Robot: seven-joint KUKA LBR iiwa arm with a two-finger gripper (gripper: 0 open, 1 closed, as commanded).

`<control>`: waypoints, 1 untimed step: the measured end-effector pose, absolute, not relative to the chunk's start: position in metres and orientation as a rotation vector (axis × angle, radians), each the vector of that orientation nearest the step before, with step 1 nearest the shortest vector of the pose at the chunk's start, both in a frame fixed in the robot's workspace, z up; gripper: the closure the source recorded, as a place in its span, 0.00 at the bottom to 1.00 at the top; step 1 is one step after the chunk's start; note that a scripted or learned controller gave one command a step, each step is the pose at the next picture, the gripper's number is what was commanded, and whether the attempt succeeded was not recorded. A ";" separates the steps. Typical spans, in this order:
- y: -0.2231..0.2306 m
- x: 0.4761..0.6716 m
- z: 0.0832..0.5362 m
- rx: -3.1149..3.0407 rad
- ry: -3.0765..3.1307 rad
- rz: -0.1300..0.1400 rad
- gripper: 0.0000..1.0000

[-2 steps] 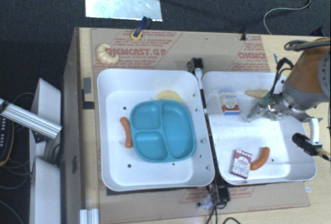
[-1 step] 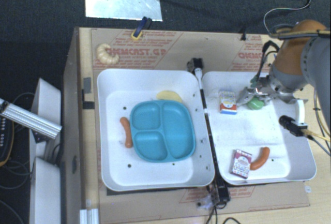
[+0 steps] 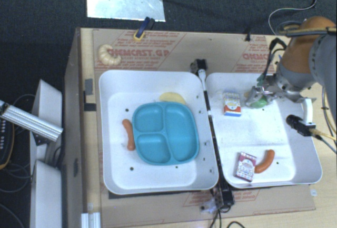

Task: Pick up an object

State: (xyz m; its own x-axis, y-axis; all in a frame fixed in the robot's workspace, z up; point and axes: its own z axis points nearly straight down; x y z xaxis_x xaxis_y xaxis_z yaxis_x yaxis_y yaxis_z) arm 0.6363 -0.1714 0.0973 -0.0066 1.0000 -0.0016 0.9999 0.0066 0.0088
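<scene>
In the right bin [image 3: 305, 169] a small white and orange box [image 3: 232, 104] lies at the back. A green object [image 3: 256, 100] sits just right of it, by the back wall. My gripper [image 3: 263, 91] hangs low right over that green object, seeming to touch it. Near the front lie a red patterned box [image 3: 245, 166] and an orange sausage [image 3: 264, 160] side by side. The left bin [image 3: 113, 116] holds a blue divided tray [image 3: 165, 133], another orange sausage [image 3: 129, 134] to its left, and a pale yellow piece [image 3: 172, 97] behind the tray.
The grey arm with its orange band [image 3: 315, 26] comes in over the right bin's back right corner. A black part [image 3: 298, 125] sticks out at the bin's right rim. A divider ridge [image 3: 208, 116] runs between the bins. A beige toy [image 3: 108, 53] lies on the cardboard behind.
</scene>
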 end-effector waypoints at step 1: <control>-0.119 0.636 0.143 2.214 2.225 0.005 1.00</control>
